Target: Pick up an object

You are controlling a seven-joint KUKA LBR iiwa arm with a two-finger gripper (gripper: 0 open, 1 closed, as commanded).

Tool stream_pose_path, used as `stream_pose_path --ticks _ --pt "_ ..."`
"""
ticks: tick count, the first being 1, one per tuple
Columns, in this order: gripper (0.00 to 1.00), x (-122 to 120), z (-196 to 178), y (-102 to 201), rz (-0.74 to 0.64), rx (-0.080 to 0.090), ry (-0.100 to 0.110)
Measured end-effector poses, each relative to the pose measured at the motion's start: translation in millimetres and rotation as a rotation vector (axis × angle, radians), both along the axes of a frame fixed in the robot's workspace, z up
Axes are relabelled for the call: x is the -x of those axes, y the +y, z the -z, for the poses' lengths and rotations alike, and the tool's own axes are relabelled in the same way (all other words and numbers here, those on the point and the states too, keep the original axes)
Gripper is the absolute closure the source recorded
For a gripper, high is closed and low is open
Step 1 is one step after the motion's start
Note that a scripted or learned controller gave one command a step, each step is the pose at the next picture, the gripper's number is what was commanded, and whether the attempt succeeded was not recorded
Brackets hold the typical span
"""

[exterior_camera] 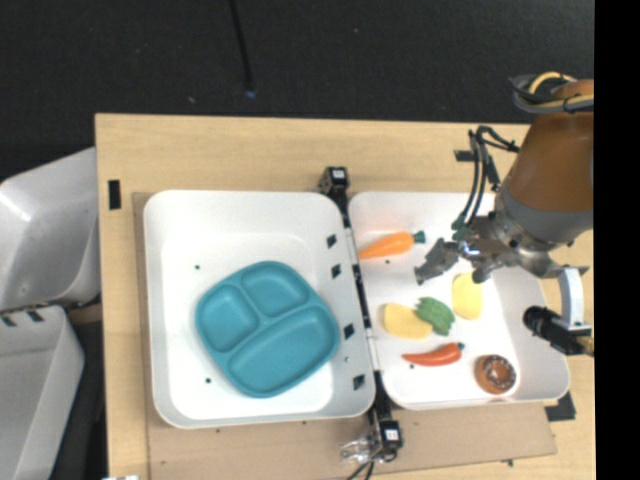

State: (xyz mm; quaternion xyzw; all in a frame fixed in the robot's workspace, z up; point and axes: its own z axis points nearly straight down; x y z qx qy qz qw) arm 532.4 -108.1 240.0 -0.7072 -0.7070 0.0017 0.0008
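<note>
The right bin (400,218) holds an orange carrot (385,246), a green leafy piece (436,313), a yellow flat piece (403,319), a yellow rounded piece (467,297), a red chili pepper (434,355) and a brown doughnut (494,372). My gripper (457,260) hangs over the bin's middle, just above the yellow rounded piece and right of the carrot. Its dark fingers (436,264) stand spread apart, and nothing lies between them.
The left bin (170,298) holds a blue divided plate (265,326). A clamp (333,179) sits at the far end of the divider between the bins, and another clamp (383,433) at its near end. The arm's orange band (556,163) rises at the right.
</note>
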Motion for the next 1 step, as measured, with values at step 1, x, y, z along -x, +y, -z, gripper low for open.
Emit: stream_pose_path --ticks 1 --pt "0.00 -3.1 60.6 -7.7 0.001 0.000 0.001"
